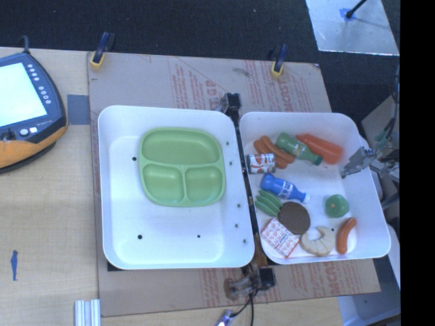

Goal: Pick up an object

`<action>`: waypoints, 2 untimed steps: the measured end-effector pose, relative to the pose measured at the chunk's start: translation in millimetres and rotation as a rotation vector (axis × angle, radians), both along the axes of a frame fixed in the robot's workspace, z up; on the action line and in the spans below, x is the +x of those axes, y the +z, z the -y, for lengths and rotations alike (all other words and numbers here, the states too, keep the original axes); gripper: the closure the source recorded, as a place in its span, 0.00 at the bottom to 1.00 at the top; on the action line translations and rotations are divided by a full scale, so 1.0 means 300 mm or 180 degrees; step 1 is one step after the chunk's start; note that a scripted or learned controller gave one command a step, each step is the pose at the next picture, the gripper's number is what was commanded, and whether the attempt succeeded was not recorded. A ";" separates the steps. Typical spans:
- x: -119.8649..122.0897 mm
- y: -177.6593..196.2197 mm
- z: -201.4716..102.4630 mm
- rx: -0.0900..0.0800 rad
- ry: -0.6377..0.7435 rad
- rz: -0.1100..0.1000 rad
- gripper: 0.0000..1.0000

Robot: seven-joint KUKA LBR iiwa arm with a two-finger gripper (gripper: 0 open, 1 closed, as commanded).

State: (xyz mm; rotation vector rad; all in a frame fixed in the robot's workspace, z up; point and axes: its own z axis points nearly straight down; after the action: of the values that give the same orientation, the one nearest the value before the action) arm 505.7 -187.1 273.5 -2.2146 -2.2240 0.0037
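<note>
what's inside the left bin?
The left bin holds a green divided plate with three compartments, nothing visible in them. Small dark dots mark the bin floor around it. Whatever lies beneath the plate is covered.

Robotics lab bench, orange-rimmed grey teach pendant [24, 111] at left, brown cardboard sheet [197, 80] clamped under two shallow white plastic bins [115, 182].

I am looking down on a pale wooden bench [47, 216] that is carrying a brown cardboard sheet [197, 80], which two clamps [100, 49] are pinning at its far edge. A teach pendant [27, 111] is lying at the bench's left. Beyond the bench, dark floor [170, 9] is stretching away, with a bright patch of light [350, 15] falling at upper right.
</note>
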 end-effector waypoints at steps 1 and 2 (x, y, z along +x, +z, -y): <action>0.213 -0.171 -0.020 -0.0007 0.0005 -0.0002 0.00; 0.447 -0.339 0.081 -0.0006 0.0006 -0.0004 0.00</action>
State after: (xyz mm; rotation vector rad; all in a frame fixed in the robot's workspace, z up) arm 639.8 -211.5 171.9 -2.2128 -2.2263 0.0070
